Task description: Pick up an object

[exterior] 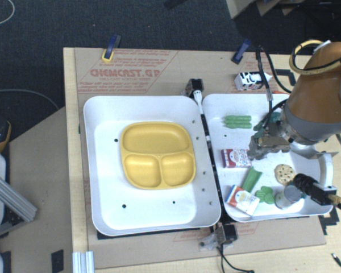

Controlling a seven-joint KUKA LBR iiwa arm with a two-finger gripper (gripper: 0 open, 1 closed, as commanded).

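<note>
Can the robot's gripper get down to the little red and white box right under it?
Probably yes. The gripper hangs over the right white bin, right beside the small red and white box. Nothing lies on top of the box; the green stick lies just below it, with a slight gap between.

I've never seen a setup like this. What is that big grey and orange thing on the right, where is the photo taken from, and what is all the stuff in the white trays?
That is a robot arm, photographed by one fixed camera looking down at a slant. Its gripper hangs over the right bin, above a small red and white packet. That bin also holds a green ridged piece, a green stick, a cookie and a small carton. The left bin holds a yellow divided plate. Nothing is visibly gripped.
</note>
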